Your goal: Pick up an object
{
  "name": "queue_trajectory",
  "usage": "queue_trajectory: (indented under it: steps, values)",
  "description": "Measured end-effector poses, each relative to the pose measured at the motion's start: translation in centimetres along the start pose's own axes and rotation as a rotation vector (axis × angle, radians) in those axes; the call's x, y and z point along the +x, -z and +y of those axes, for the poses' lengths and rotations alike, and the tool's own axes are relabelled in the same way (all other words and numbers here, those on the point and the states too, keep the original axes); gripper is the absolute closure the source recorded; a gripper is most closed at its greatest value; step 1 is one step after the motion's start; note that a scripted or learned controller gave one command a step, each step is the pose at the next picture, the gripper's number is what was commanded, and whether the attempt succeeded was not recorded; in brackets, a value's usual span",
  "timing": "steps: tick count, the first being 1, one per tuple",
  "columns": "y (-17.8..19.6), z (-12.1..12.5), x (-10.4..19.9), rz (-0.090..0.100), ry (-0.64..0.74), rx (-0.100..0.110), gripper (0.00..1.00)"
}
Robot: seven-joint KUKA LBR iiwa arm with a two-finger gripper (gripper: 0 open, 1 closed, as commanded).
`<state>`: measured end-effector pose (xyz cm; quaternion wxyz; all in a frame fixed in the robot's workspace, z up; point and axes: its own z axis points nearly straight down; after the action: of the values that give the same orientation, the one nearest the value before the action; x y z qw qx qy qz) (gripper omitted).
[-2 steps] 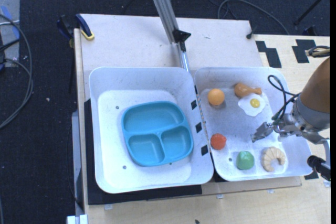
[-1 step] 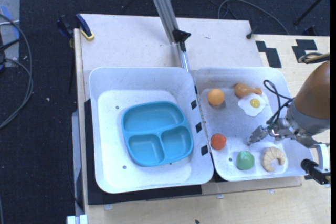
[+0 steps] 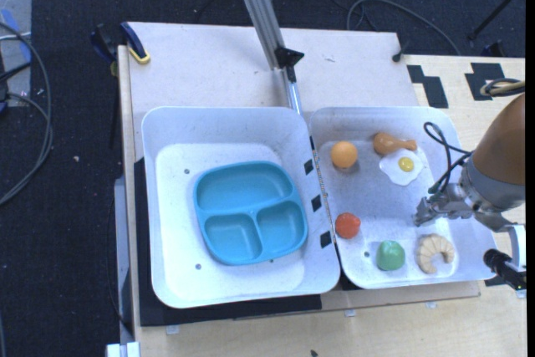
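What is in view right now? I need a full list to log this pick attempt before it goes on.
left bin: 1, white, left half of the bench
divided tray: 1, blue, three compartments, inside the left bin
right bin: 1, white, beside the left bin
orange ball: 1, orange, upper left of the right bin
drumstick: 1, brown, top of the right bin, right of the orange ball
fried egg: 1, white with yellow yolk, just below the drumstick
tomato: 1, red, left side of the right bin
green piece: 1, green, near the right bin's front edge
croissant: 1, tan, right of the green piece
metal pole: 1, grey, slanting above the bench
arm: 1, grey with orange band, from the right
gripper: 1, grey, over the right bin above the croissant
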<state>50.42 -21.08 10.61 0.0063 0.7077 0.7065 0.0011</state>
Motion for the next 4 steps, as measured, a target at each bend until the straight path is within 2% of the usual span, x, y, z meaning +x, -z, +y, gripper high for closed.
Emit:
queue_trajectory:
  steps: [1, 3, 4]
  values:
    - [4.3, 0.5, 0.1, 0.006, 0.004, 0.006, 1.0]
    - [12.3, 1.5, -0.4, 0.005, 0.005, 0.006, 1.0]
    - [11.5, 2.0, 4.7, 0.008, 0.008, 0.011, 1.0]
